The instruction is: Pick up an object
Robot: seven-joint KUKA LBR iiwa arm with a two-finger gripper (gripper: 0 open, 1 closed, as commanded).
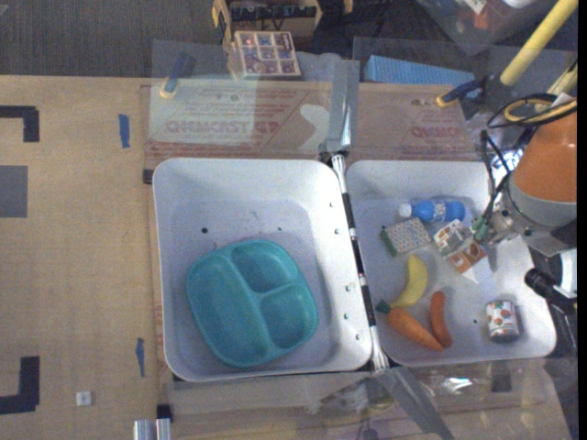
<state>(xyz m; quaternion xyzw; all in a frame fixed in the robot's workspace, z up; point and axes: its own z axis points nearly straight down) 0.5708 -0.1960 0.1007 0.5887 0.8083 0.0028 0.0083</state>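
A teal divided plate (253, 302) lies in the left bin (183, 191) — beyond it, a cardboard box (266, 7).

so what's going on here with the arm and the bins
A robot arm reaches in from the right over the right bin, its gripper low beside a small carton. Nothing is visibly held. That bin also holds a banana, a carrot, a sausage, a can, a bottle and a checkered block. The left bin holds a teal divided plate.
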